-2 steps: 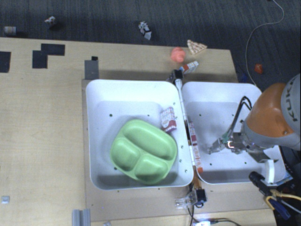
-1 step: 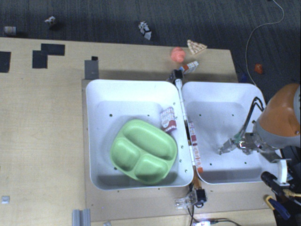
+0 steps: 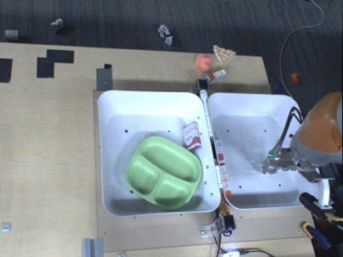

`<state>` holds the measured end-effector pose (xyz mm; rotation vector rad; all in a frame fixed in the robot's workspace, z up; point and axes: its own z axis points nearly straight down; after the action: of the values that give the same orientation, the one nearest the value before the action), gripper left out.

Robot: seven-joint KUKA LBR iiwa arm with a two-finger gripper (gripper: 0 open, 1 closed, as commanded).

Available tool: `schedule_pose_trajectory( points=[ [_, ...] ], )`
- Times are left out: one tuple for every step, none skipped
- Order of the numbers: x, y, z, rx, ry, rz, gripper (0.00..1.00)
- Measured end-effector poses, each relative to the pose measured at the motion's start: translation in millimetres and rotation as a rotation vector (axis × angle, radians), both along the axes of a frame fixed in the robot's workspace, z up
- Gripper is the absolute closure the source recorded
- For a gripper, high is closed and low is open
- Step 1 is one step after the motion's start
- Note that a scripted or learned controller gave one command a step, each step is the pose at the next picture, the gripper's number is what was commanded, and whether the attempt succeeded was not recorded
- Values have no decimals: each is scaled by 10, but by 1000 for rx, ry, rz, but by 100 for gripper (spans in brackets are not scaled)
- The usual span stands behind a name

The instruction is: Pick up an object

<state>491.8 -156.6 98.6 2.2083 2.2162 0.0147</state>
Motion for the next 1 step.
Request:
schedule_pose_trajectory(
  points=[
    [754, 336, 615, 3, 10, 1, 100]
  ],
)
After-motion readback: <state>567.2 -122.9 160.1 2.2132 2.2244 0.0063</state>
